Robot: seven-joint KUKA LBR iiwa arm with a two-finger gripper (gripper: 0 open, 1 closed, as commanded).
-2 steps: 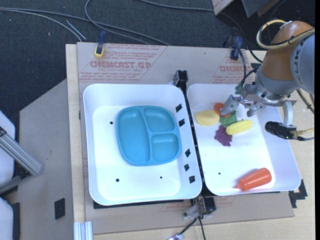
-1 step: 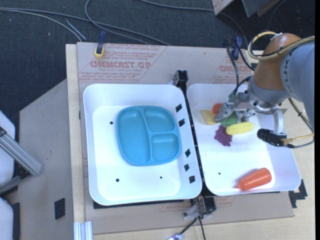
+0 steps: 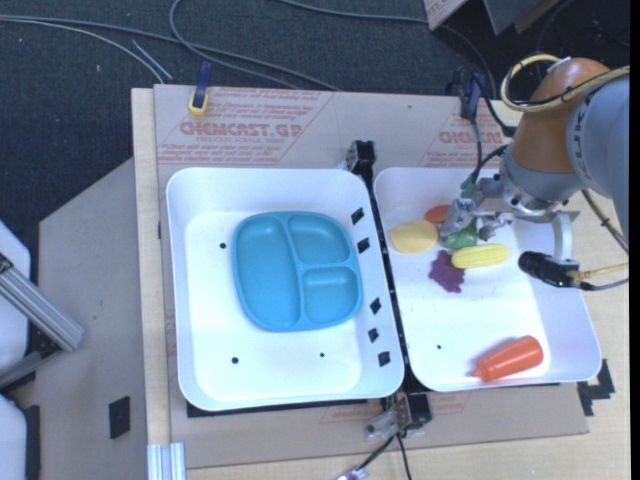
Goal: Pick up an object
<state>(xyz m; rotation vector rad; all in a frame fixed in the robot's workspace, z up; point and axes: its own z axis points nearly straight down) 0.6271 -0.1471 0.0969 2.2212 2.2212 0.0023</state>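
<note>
The gripper (image 3: 468, 220) hangs low over a green toy (image 3: 461, 237), beside the yellow corn (image 3: 480, 257); its fingers' state cannot be told.

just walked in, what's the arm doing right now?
The KUKA arm has its gripper low in the right bin, over a cluster of toy food: a yellow lemon-like piece, a corn cob, something green, a purple piece. Whether it has gripped anything can't be told. An orange carrot lies apart near the front edge. The left bin holds a blue divided plate.
</note>
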